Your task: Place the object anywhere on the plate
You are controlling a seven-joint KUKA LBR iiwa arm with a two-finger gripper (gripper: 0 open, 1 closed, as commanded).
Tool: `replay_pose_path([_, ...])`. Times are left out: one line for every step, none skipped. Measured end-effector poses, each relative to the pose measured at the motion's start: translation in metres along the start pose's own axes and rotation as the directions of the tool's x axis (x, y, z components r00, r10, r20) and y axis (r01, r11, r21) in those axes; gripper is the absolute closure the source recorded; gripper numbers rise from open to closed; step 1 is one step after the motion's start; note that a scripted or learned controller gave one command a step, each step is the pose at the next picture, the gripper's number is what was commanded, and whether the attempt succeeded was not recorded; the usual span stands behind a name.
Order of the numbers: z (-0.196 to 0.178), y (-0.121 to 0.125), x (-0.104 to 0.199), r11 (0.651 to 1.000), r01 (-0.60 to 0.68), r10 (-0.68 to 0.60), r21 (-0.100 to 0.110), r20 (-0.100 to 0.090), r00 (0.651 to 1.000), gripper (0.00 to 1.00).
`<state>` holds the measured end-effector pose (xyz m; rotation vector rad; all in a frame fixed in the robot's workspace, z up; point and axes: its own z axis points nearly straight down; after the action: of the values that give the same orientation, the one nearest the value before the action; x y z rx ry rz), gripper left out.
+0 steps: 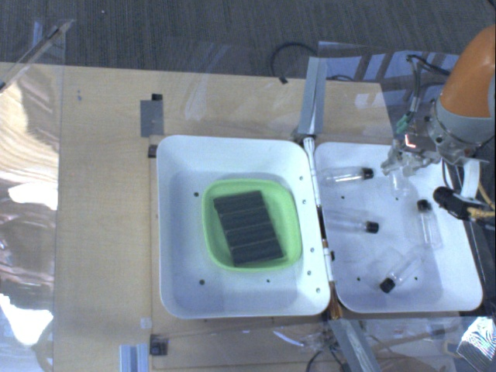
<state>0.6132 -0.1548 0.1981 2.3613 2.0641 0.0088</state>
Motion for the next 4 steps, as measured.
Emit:
replay_pose_path([0.013, -0.055, 0.071, 0.987, 0.162, -0.162, 0.004, -0.001, 0.987, 1.00])
replay_pose_path([0.013, -0.090, 0.145, 0.964, 0.267, -0.267, 0.004, -0.002, 0.964, 1.00])
replay_pose_path([0.012, -0.090, 0.144, 0.964, 0.266, -0.266, 0.003, -0.002, 0.964, 0.00])
replay_pose_path([0.010, -0.081, 0.180, 0.963, 0.268, -0.268, 0.001, -0.002, 0.963, 0.00])
